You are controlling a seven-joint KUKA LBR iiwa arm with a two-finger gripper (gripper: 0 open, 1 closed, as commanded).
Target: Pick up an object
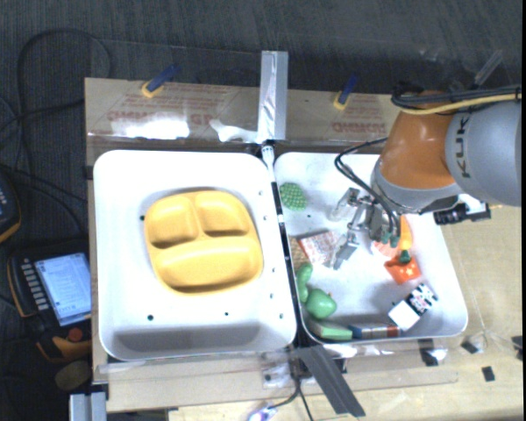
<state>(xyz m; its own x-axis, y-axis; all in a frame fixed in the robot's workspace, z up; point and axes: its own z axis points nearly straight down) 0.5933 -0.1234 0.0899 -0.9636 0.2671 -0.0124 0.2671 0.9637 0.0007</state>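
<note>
My gripper (343,231) hangs over the middle of the right bin (438,235), open, with one fingertip (342,207) toward the back and the other toward the front. Only bare bin floor shows between them. A small patterned packet (313,247) lies just left of the front finger. A green dotted ball (292,196) sits further back left. An orange and red toy (401,266) lies just right of the gripper, partly under the wrist. A green toy (316,302), a marker-like stick (361,330) and a black and white block (417,304) lie along the front.
In the left bin (114,261) lies a yellow divided tray (203,239). A raised divider (279,235) separates the two bins. Black cables run from the orange wrist band (419,152) over the back right of the right bin.
</note>
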